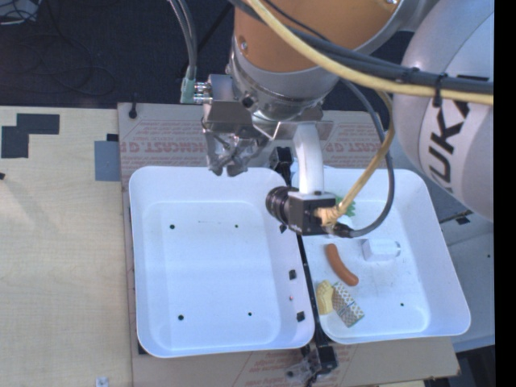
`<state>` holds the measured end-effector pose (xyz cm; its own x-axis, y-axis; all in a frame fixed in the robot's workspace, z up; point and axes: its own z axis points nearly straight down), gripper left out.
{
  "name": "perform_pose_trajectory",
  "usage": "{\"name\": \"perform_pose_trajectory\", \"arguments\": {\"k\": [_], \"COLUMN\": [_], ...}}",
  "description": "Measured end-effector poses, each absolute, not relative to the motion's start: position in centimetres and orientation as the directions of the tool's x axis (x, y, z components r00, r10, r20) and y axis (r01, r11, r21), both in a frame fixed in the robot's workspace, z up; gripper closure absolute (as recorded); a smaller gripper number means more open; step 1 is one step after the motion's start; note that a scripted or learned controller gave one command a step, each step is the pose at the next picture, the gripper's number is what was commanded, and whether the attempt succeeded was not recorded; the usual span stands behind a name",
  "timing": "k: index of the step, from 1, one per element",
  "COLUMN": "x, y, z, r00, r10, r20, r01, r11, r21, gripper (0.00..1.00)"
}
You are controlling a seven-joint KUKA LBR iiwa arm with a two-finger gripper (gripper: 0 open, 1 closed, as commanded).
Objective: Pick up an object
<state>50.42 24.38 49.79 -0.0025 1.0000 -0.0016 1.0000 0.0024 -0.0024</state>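
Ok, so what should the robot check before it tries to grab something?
1. Things to grab in the right bin: ok, an orange sausage toy, a yellow piece, a patterned block and a small white block.
2. Pincer over a thing: not ok, it hangs at the left bin's far rim.
3. Pincer open or shut: cannot tell.
4. Pincer carrying nothing: cannot tell.
5. Yellow piece and patterned block apart: not ok, they touch.

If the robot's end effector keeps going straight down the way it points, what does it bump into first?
Probably the back rim of the left bin, or the cardboard just behind it. The end effector hangs above that edge, though depth is unclear.
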Motion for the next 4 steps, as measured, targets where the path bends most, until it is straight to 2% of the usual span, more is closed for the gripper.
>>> {"name": "perform_pose_trajectory", "arguments": {"k": [1,2,3,4], "x": [50.6,48.2,47.7,56.7], "y": [24.7,24.3,24.4,24.3], "z": [49.9,53.7,53.2,52.0], "r00": [-0.010,-0.001,-0.003,0.003], "r10": [1.000,1.000,1.000,1.000], "r20": [-0.011,-0.003,-0.006,-0.007], "r01": [1.000,1.000,1.000,1.000], "r11": [0.010,0.001,0.003,-0.003], "r21": [-0.017,-0.005,-0.011,-0.009], "gripper": [1.00,1.00,1.00,1.00]}}
